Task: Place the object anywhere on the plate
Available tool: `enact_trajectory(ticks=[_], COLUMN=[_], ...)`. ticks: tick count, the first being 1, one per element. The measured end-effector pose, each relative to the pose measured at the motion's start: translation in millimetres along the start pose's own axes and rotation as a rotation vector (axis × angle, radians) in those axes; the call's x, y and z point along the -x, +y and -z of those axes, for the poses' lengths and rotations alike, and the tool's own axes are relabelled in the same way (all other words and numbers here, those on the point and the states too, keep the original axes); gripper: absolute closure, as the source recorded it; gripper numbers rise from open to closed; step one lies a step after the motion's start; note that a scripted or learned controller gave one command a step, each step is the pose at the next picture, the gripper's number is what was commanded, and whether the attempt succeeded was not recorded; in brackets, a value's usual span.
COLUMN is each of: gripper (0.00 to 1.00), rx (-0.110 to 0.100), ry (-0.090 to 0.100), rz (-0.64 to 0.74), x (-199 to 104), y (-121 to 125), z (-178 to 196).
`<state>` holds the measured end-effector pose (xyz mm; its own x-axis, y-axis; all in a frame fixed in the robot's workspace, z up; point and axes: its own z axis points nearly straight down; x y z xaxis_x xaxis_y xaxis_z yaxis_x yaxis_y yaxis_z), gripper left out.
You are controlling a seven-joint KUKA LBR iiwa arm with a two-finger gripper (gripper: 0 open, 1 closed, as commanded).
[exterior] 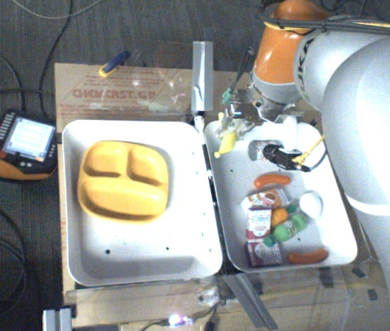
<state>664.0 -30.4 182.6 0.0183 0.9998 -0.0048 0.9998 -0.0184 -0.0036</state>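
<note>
A yellow plate [122,179] with three compartments lies in the left bin [78,254], toward its back left. My gripper [231,121] hangs over the back left corner of the right bin [343,243]. Directly below it is a small yellow, banana-like object [225,143], tilted, with its lower end near the bin's left wall. The gripper meets the object's upper end, but the view does not settle whether it grips it. The plate has nothing on it.
The right bin also holds an orange sausage [272,180], a red and white carton [259,221], a green bottle [286,229], a white cap [310,204] and a second sausage [308,256]. A teach pendant [21,145] lies left of the bench.
</note>
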Motion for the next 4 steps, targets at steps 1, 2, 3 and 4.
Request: enact_trajectory(ticks=[1,2,3,4], gripper=[1.0,1.0,1.0,1.0], rx=[0.0,0.001,0.003,0.005], ry=[0.004,0.004,0.004,0.003], rz=[0.066,0.154,0.51,0.566], x=[-84.1,-130.0,-137.5,-171.4], y=[-48.0,-79.0,-94.4,-96.3], z=[0.3,56.3,47.8,132.9])
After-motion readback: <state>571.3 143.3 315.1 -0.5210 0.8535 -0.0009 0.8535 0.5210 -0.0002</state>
